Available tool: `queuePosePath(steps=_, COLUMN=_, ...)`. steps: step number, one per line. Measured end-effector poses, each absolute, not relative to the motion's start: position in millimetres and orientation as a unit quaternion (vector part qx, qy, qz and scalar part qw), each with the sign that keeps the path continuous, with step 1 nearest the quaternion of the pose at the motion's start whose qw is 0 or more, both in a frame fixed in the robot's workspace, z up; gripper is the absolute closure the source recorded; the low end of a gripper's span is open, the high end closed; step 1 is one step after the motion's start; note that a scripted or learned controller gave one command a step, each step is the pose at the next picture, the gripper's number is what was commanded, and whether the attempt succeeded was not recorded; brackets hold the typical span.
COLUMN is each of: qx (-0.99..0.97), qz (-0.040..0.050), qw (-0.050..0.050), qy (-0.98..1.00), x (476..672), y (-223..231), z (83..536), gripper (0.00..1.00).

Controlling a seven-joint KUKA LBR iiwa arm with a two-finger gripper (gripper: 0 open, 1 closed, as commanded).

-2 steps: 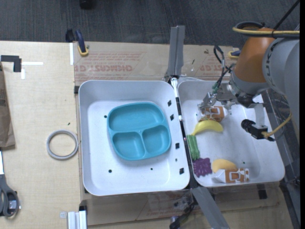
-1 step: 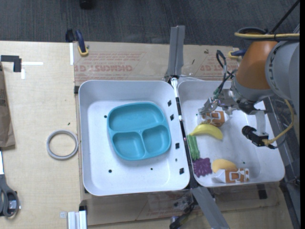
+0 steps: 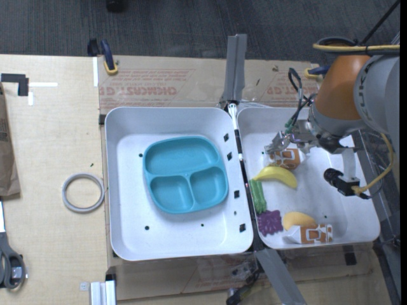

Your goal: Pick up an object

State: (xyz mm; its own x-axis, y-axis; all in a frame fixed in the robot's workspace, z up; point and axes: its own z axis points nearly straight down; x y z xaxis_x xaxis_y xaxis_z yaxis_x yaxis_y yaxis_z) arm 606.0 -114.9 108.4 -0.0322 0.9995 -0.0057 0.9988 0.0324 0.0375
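1. Reaching into the right bin (image 3: 362, 230), the arm (image 3: 356, 94) comes from the right w/ the gripper (image 3: 280, 146) low over the bin's upper-middle area.
2. Gripper state: can't tell. The tip is a small metallic cluster, too cluttered to read.
3. Touching or just beside the tip: a small orange-and-white carton (image 3: 289, 159). Whether it's actually gripped isn't clear, so I'd not call it held.
4. Other candidates in the same bin: banana (image 3: 276, 175) just below that carton, green veg (image 3: 259, 196) at the left wall, purple grapes (image 3: 269, 222) below it, a yellow lemon-like piece (image 3: 299, 219) and a second carton (image 3: 310, 234) near the front edge.
5. Left bin (image 3: 121, 189) holds a blue divided plate (image 3: 186, 175); not where the arm is working.
6. Step in hand, my read: approach/grasp attempt on the small carton; no lift yet, it seems to sit on the bin floor.
7. Next move needs: firm closure on the carton, then a straight lift to check it comes along.
8. Risk: banana sits v. close, so a shifted tip could nudge it or pinch both.
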Motion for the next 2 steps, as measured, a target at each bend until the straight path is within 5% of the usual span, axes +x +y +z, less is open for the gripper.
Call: queuePosePath(steps=2, qx=0.563, qz=0.0099, qw=0.017, qy=0.826, x=564.8, y=-98.2, z=108.1, gripper=0.0)
